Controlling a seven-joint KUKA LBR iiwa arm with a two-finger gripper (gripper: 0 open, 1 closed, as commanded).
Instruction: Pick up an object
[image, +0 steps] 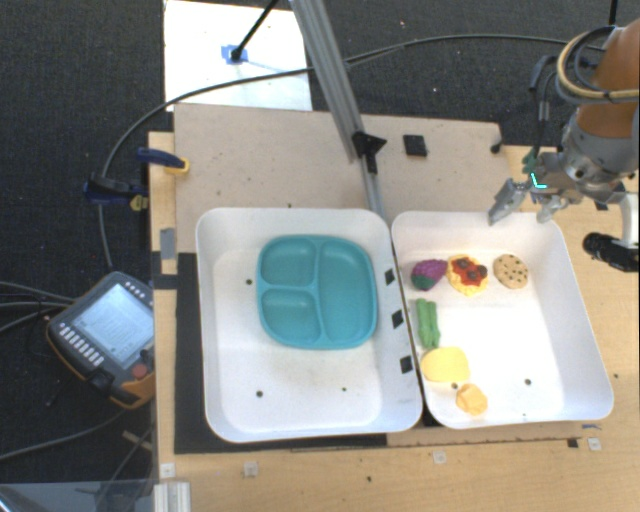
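My gripper (526, 204) hangs over the far edge of the right bin (560, 340), its two fingers spread apart and nothing between them. Below it in that bin lie a cookie (511, 270), a small pizza piece (467, 273) and a purple grape bunch (429, 273). Further toward the front are a green bean pod (427, 322), a yellow lemon-like piece (445, 364) and a small orange piece (471, 399). The gripper sits apart from all of them, nearest the cookie.
The left bin (230, 390) holds a teal divided plate (317, 291). A metal pole (335, 85) slants up from between the bins at the back. A teach pendant (105, 335) and cables lie off the bench at left.
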